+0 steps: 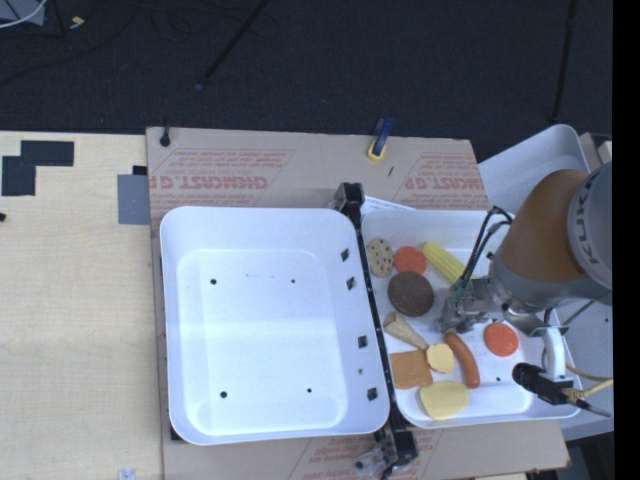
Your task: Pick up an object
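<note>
- We saw the pincer (pixel 458 313) low in the right bin (pixel 470 226), among the toy food.
- We could not tell how wide it was, or if it had hold of anything.
- The sausage (pixel 462 358) lay just below it, almost touching.
- The brown round cookie (pixel 411 293) sat just to its left.
- The corn (pixel 443 261) lay above it, and the red disc (pixel 501 340) was to its right.
- We thought the sausage was the thing to grab. It looked light, hard and smooth, so it might slip.
- We would pinch it across its thin middle.
- The left bin (pixel 170 318) sat far to the pincer's left.
</note>
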Available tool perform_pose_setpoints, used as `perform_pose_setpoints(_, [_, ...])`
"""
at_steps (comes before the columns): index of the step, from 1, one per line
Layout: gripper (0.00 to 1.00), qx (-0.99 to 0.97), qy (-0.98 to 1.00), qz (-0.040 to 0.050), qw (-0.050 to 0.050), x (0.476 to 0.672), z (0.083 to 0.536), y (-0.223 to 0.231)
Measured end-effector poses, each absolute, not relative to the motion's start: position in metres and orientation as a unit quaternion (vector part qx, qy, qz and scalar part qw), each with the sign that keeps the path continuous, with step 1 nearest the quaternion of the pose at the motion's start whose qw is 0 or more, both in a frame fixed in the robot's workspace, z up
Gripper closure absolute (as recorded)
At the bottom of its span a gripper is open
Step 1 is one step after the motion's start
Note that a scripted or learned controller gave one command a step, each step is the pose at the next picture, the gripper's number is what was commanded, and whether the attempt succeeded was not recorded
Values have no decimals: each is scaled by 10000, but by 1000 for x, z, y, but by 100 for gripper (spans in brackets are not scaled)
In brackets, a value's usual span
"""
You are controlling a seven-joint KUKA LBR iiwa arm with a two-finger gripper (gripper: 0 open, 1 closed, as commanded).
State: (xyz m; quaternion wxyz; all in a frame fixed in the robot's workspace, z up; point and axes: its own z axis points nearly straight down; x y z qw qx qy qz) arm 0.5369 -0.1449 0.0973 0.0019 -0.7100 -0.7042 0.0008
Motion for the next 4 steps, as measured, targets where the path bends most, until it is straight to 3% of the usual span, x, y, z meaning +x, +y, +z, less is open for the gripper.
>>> perform_pose_setpoints(1, [100,-7057,-7085,-4,1,590,87,-87])
perform_pose_setpoints(2, [100,-7062,-7080,-58,-69,634,382,-68])
perform_pose_setpoints(4, [100,-7055,-7087,-22,-29,644,544,-74])
